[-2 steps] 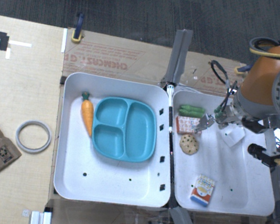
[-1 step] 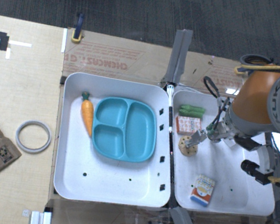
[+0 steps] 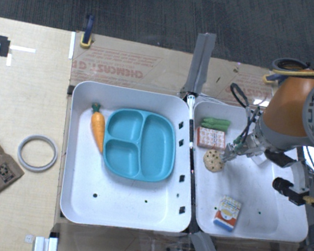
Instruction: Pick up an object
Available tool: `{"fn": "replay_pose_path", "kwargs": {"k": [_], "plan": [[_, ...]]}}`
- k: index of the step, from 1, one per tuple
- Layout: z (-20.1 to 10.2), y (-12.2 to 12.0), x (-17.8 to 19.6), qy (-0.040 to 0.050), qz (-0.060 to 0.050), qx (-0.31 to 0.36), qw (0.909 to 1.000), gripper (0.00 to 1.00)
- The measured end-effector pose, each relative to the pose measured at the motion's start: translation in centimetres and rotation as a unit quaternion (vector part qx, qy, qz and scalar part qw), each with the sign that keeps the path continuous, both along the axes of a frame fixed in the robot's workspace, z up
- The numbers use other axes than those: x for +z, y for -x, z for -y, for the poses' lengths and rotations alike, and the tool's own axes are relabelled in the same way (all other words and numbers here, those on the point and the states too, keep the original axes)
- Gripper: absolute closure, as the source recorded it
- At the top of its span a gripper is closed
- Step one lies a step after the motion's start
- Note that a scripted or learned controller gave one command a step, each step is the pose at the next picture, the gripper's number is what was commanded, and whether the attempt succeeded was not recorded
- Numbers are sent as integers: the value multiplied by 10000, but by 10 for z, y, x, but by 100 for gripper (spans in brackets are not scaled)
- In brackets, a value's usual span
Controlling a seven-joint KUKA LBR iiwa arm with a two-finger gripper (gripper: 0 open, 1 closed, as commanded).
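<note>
1. Camera view, the layout: two white bins sit side by side. The left bin (image 3: pixel 77 156) holds a blue divided plate (image 3: pixel 140 145) with a toy carrot (image 3: pixel 97 130) just beside its left edge. The right bin (image 3: pixel 260 220) holds a cookie (image 3: pixel 214 160), a red-and-white packet (image 3: pixel 211 138) with a green item (image 3: pixel 215 123) above it, and a small carton (image 3: pixel 227 213) near the front
2. Camera view, the arm: it reaches in from the right, orange band above the wrist, and the gripper (image 3: pixel 233 151) sits low over the right bin, just right of the cookie and near the packet's lower right corner
3. Camera view, the hand: whether it is spread or clenched cannot be told at this size, and nothing is visibly held
4. Judged step: lining up on the nearest thing, most likely the cookie
5. To do it well, centre the tip over the cookie rather than off its right edge, since an off-centre close would likely push it aside
6. Keep clear of the packet just above, so only one thing is caught
7. The cookie looks flat and low, so descend fully to the bin floor before closing
8. Lift straight up and confirm the thing rises
</note>
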State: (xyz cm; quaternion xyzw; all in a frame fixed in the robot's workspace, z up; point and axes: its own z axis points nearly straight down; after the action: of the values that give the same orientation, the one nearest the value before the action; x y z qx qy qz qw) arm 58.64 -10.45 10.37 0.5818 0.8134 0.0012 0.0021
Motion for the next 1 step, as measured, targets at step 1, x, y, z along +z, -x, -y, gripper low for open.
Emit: {"fn": "replay_pose_path", "kwargs": {"k": [1], "plan": [[0, 0, 0, 1, -1, -3, 10000, 0]]}}
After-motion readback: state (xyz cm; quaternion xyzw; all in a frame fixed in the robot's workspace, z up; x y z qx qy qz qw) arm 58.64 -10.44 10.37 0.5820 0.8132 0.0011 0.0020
